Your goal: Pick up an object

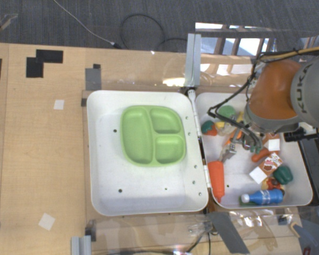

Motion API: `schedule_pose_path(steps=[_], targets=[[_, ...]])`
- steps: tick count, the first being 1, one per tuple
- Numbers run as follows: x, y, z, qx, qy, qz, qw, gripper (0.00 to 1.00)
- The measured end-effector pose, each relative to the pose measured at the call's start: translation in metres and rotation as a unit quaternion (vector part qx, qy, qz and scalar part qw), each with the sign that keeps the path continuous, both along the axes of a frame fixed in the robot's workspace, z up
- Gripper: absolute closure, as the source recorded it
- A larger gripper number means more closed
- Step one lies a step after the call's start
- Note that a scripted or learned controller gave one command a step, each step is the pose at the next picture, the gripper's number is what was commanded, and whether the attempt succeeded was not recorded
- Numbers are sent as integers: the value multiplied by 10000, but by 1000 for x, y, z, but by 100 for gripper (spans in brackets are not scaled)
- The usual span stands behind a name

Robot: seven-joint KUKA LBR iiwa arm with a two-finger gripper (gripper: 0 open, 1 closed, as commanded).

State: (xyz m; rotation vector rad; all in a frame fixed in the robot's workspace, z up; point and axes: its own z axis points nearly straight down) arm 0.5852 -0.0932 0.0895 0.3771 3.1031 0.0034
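The grey arm with its orange band [274, 89] reaches into the right-hand shallow white bin [306, 191], and its gripper [229, 152] hangs low over the bin's middle, just above a bare patch of floor. The thin metal fingers [227, 154] look a little parted with nothing between them, though they are small and partly lost in cables — I cannot tell their state for sure.

No object is lifted yet. The candidates all lie in that right bin: a long orange carrot-shaped toy [217, 177] just below the fingers against the left wall, a blue plastic bottle with a white cap [262, 197] at the bottom edge, a dark green lumpy toy [283, 173], a small white-and-red carton [269, 162] and a green-and-yellow cluster of toy food [221, 120] near the top.

The risks I see from here:
- The fingers sit between things rather than over one, so closing here would likely catch nothing.
- The carrot lies against the bin wall — a finger could strike the rim or push it aside.
- The bottle is round and could roll out of a pinch.

The left bin [103, 195] holds a pale green divided plastic plate [151, 136] on the wooden worktop [32, 158], well apart from the action.
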Motion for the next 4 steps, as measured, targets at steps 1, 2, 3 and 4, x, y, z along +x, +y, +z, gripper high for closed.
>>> schedule_pose_path(steps=[1,2,3,4], targets=[[35,9,-1,2,12,-169,9999,0],[38,10,13,0,-32,-137,9999,100],[38,11,12,1,-24,-131,9999,0],[-36,-6,0,-1,1,-357,9994,0]])
